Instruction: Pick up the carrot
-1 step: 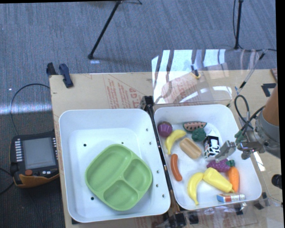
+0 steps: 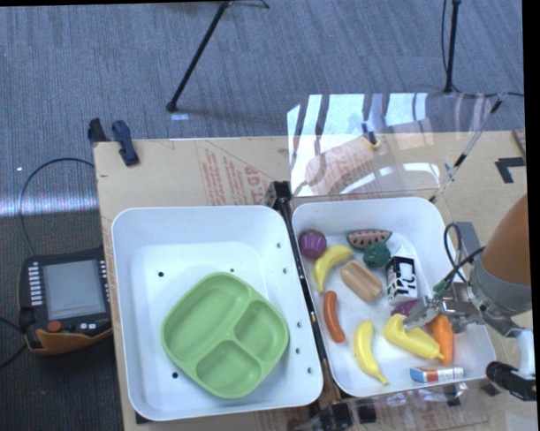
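Note:
The carrot [image 2: 445, 340] is a short orange piece lying upright on the view near the right wall of the right bin [image 2: 420, 207]. It rests beside a yellow toy [image 2: 410, 337] on its left. My gripper [image 2: 440, 314] hangs directly over the carrot's upper end, reaching in from the right, and its metal body hides the carrot's top. The carrot's lower part shows below the gripper, resting on the bin floor.
The right bin also holds two bananas [image 2: 368, 351], a sausage [image 2: 333, 316], a hot dog bun [image 2: 361, 280], a black-and-white carton [image 2: 400, 279], a watermelon slice [image 2: 368, 239] and a small box [image 2: 436, 373]. A green divided plate [image 2: 225, 334] lies in the left bin [image 2: 121, 260].

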You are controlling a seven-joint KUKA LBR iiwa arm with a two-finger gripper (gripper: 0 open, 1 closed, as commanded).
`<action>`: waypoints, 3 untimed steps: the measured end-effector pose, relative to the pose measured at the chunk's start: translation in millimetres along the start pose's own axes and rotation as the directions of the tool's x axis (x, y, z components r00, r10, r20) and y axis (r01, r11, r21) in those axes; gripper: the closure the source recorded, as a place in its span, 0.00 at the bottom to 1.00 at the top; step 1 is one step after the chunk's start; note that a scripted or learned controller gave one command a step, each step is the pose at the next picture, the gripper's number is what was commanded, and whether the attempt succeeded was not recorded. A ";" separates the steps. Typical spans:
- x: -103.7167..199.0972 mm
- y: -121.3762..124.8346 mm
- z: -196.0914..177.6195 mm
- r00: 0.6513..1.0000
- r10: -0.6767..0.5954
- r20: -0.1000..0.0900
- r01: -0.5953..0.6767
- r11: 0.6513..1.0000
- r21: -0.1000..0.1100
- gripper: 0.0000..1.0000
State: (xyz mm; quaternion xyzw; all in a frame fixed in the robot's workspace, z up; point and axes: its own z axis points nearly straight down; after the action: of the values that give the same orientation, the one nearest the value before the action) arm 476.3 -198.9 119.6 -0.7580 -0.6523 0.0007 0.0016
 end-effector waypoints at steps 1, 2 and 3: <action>0.0 0.0 -5.6 1.000 0.010 -0.008 -0.010 1.000 0.007 1.00; 60.4 2.0 -34.8 0.974 -0.226 -0.002 0.226 0.974 0.003 1.00; 47.4 47.3 -61.1 0.961 -0.276 -0.001 0.276 0.961 0.002 1.00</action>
State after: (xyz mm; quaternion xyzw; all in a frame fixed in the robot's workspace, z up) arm 530.3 -159.2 180.6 -0.6597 -0.7515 0.0009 0.0025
